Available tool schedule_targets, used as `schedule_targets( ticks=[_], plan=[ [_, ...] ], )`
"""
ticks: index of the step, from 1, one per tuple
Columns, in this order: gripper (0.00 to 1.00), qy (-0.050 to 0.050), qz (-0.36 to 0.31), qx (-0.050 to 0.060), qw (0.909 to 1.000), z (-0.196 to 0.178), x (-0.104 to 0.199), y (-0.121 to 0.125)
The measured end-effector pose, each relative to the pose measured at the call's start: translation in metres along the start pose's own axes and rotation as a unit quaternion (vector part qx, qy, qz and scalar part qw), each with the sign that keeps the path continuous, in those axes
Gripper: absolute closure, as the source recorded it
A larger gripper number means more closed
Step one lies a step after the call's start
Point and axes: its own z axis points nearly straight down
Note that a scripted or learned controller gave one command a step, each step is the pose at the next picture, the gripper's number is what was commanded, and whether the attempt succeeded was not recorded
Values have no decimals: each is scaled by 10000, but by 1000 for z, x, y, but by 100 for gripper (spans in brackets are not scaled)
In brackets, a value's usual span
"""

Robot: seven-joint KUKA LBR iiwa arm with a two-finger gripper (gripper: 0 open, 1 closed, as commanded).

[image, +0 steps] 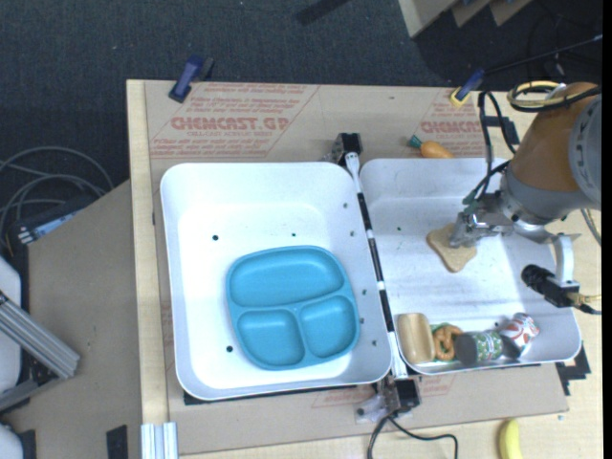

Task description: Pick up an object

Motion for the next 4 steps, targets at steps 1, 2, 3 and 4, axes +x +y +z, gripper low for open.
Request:
schedule_targets(
  ticks=[1,2,3,4],
  plan=[
    [100,0,9,32,10000,-3,5,-32],
    [100,-4,7,23,10000,-13,5,-32],
    [100,-7,3,6,10000,-1,2,8],
    [100,-23,5,-8,10000,0,17,18]
  ],
)
